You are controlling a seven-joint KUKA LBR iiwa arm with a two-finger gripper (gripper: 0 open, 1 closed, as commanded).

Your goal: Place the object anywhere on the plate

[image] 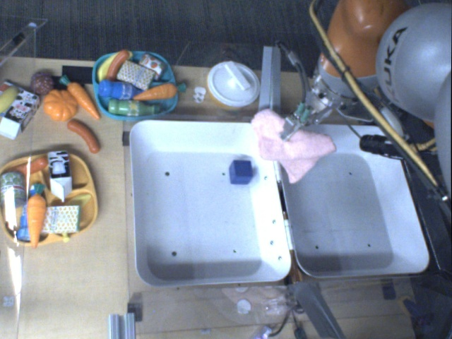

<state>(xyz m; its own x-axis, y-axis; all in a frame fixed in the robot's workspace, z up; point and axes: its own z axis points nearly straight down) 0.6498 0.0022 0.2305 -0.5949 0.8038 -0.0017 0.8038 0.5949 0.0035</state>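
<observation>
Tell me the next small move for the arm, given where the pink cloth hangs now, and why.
Probably lift a little. The gripper sits at the top of the pink cloth, which drapes over the divide between the left bin and the right bin. Raising it would show whether the cloth comes along.

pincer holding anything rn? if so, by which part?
Looks like yes: the pincer pinches the pink cloth near its upper middle, where it drapes over the divide between the two bins.

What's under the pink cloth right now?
The pink cloth drapes over the rims where the left bin and right bin meet, with the gripper at its top. Anything beneath its folds is covered.
</observation>
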